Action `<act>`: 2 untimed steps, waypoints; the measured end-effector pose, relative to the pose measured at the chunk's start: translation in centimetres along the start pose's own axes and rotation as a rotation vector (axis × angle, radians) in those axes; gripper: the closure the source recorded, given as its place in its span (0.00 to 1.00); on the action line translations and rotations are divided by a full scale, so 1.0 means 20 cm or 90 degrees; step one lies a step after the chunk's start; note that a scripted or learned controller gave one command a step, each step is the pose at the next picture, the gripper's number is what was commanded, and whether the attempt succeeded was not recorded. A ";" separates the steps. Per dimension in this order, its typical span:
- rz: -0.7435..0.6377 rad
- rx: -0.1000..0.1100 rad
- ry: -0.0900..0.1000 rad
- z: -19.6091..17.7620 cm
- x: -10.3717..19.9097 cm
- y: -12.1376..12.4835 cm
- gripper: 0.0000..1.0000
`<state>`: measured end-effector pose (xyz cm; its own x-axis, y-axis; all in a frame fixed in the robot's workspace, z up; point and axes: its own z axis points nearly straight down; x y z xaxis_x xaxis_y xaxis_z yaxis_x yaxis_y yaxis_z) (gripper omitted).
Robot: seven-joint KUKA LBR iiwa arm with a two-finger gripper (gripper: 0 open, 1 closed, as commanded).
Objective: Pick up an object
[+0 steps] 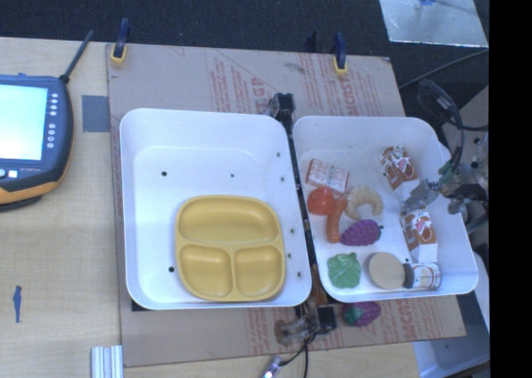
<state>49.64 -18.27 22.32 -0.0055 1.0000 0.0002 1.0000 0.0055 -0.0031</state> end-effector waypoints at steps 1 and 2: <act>0.000 0.001 0.000 0.43 -0.14 0.18 0.00; -0.001 -0.006 -0.003 0.62 -0.01 0.51 0.00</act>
<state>59.71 -18.50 9.87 -0.0077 1.0000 -0.0042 1.0000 0.0077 0.0056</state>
